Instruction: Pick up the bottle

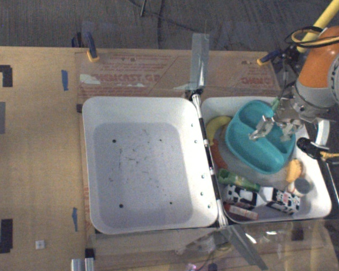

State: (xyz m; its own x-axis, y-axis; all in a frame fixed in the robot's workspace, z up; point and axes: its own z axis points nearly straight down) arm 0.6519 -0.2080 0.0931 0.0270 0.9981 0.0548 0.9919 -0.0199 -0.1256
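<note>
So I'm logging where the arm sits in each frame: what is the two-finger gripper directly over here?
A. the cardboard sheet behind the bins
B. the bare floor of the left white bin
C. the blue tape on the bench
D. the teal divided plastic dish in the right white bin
D: the gripper hangs over the teal divided plastic dish, which lies in the right white bin.
</note>
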